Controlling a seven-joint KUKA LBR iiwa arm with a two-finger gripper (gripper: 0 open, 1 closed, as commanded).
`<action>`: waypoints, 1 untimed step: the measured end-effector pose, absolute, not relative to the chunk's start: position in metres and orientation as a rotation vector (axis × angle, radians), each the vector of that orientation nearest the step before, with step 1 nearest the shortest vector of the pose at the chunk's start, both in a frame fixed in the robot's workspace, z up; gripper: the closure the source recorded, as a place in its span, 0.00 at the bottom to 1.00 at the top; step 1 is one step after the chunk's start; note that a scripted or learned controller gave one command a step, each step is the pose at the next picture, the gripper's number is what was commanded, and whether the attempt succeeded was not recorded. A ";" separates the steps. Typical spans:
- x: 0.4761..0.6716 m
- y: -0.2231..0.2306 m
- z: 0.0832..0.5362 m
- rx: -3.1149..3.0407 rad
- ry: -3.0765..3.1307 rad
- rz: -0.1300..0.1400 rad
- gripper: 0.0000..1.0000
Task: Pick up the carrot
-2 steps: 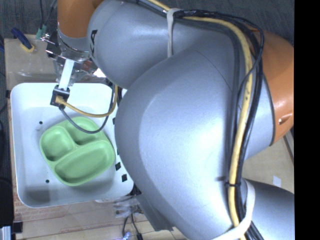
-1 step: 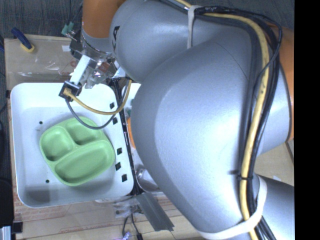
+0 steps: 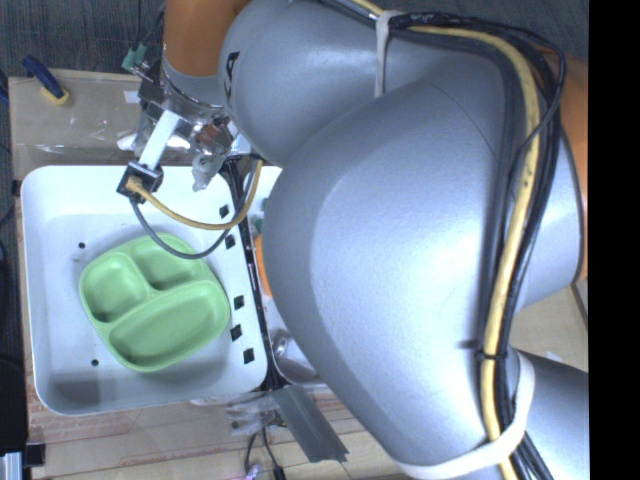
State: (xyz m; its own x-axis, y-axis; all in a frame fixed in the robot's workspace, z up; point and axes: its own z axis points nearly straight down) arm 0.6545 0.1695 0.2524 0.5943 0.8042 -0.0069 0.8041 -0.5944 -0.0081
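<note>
- The grey arm (image 3: 400, 228) takes up most of the middle and right of the frame, and its orange band (image 3: 195, 18) sits at the top, left of centre.
- The hand (image 3: 205, 156) is in the upper left of the frame, below the orange band, over the upper rim of the left bin (image 3: 50, 228).
- From this angle I cannot tell whether the hand is open or closed, and nothing can be seen in its grasp.
- What may be the carrot (image 3: 258, 251) shows only as a thin orange sliver left of centre. It lies just right of the left bin's right-hand wall, against the edge of the arm. Too little of it is visible to be sure.
- A green divided plate (image 3: 150, 303) lies flat in the left bin, in the lower left of the frame. It has two small compartments on its upper side and one long one below.
- The plate is well apart from the hand.
- On the table (image 3: 80, 103) above the bin, at the far upper left, lies a small blue and yellow object (image 3: 45, 80).
</note>
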 end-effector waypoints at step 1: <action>0.583 0.213 0.150 -2.945 -1.090 0.019 0.00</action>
State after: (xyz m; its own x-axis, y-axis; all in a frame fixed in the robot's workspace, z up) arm 0.5830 0.2131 0.1502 0.7590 0.6510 -0.0107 0.6510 -0.7591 -0.0053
